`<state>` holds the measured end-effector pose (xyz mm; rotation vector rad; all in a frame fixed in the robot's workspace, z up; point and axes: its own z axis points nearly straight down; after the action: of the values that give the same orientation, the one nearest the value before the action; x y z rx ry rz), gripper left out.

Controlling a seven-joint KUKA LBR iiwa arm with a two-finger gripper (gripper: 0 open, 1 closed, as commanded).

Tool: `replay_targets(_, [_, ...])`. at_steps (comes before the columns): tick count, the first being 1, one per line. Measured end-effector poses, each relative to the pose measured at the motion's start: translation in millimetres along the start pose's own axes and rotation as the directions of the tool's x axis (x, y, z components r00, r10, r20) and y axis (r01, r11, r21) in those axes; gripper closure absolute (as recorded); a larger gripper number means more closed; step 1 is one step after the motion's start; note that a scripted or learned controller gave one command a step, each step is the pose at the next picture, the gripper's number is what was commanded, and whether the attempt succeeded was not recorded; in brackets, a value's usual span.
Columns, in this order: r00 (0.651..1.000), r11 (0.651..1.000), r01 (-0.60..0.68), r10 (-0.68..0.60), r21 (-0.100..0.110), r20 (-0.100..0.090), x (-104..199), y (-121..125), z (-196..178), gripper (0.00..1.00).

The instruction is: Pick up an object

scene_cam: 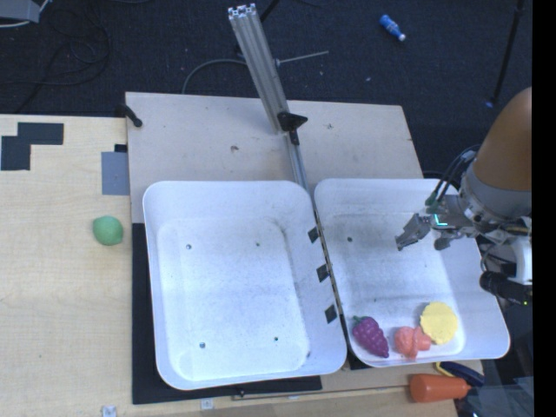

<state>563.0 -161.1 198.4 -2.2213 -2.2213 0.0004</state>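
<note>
While the pincer (426, 234) is hovering open and holding nothing at the frame's right, grapes (371, 336), a pink toy (411, 341) and a yellow toy (440, 321) are lying lower right in the right bin (382, 207).

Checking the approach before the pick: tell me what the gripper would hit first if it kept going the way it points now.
The gripper points left and down over the right bin. Its bare white floor looks first in line; the toys sit nearer the front wall. Depth is hard to judge here.
</note>
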Motion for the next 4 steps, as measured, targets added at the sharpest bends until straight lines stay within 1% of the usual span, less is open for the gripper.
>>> replay_targets(1, [1.0, 1.0, 0.0, 0.0, 0.0, 0.0, 0, 0, 0, 0.0])
replay_targets(2, [1.0, 1.0, 0.0, 0.0, 0.005, -0.001, -3, -8, 60, 0.0])
replay_targets(3, [1.0, 1.0, 0.0, 0.0, 0.0, 0.0, -3, -8, 108, 0.0])
replay_targets(4, [1.0, 1.0, -0.001, 0.001, -0.003, 0.001, -4, -7, 96, 1.0])
